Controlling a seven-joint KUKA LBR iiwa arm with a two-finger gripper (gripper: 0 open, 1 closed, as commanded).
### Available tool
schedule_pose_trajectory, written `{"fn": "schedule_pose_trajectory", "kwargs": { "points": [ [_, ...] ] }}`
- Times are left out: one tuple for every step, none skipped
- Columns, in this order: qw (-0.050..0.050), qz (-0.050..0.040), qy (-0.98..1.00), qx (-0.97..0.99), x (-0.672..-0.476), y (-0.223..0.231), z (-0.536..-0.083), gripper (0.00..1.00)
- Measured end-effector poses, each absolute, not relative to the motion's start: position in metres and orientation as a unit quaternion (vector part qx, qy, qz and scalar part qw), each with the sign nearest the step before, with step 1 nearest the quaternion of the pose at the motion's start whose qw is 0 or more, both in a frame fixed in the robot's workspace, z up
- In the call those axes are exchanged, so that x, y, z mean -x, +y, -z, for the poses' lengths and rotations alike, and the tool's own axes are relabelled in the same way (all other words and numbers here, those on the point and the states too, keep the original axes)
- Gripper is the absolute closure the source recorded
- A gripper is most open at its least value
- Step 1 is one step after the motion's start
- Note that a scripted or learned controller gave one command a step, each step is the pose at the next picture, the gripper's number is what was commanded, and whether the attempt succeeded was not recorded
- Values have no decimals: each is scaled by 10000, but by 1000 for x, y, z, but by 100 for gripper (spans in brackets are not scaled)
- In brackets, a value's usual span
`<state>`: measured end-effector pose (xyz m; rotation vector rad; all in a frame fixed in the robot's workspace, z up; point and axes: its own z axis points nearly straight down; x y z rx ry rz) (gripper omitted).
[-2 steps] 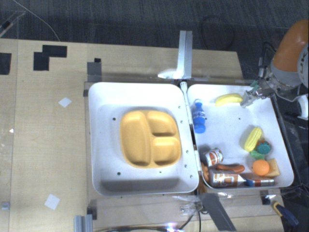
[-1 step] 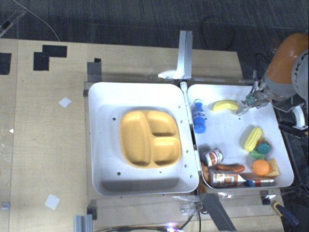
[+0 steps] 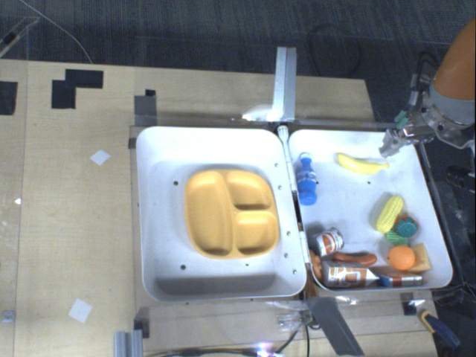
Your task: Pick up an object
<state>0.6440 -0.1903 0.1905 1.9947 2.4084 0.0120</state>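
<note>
One arm (image 3: 455,88) cut off at right, gripper (image 3: 393,141) blurred above banana (image 3: 361,164)

Just the one camera here, mounted up high over the bench (image 3: 67,222) and tilted down at a slant, so you see both white bins side by side. The left bin (image 3: 160,222) sits about mid-frame, the right bin (image 3: 425,199) runs close to the right edge. It's far enough back to catch dark floor (image 3: 186,13) beyond the bench. The arm (image 3: 457,88) pokes in from the right.
</note>
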Motion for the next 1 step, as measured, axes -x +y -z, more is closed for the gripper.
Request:
{"fn": "schedule_pose_trajectory", "kwargs": {
  "points": [
    [-17, 6, 7425, -6699, -533, -152, -115, 100]
  ]
}}
